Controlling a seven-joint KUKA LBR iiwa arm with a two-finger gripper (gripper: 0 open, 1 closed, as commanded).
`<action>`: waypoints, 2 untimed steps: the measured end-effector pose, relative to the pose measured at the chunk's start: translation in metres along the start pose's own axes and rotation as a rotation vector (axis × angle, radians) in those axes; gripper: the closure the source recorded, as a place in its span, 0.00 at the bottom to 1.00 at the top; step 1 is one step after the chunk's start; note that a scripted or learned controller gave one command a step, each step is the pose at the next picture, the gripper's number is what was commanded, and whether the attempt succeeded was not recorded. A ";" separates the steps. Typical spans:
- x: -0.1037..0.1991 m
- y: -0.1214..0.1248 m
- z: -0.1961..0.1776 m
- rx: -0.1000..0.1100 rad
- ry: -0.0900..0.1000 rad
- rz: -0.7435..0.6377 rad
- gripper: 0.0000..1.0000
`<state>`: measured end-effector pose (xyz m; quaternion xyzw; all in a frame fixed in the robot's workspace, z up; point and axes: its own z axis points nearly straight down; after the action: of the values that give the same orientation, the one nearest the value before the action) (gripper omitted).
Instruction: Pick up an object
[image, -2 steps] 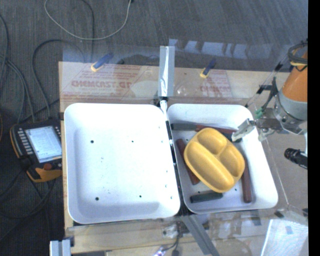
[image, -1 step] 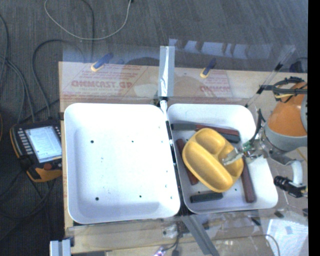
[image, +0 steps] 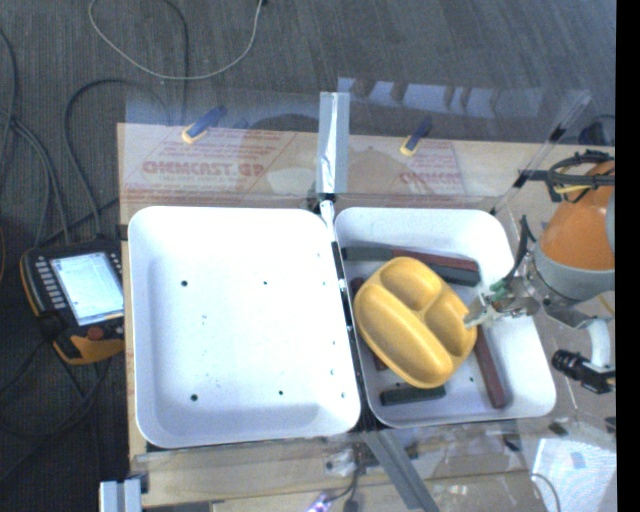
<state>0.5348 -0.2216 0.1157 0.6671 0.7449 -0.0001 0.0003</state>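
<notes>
Right bin: dark flat bar at near edge, brown stick along right wall. Yellow two-lobed shell sits mid-bin, tilted; looks rigid, light, slick plastic, so pinch the rim, not the crown. Gripper is at its right edge, seemingly touching; jaws' state can't tell. Dark strips along far edge.

We look down from one fixed camera above the bench, tilted at a slant, far enough back to take in both bins whole. The left bin sits just left of centre; the right bin touches it on the right. Beyond the left bin's far rim we see floor; the arm enters past the right bin.
</notes>
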 end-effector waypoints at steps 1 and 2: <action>0.066 0.045 -0.101 0.006 -0.004 0.225 1.00; 0.064 0.106 -0.076 0.012 -0.002 0.420 1.00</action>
<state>0.6334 -0.1461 0.1915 0.8078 0.5894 -0.0053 -0.0029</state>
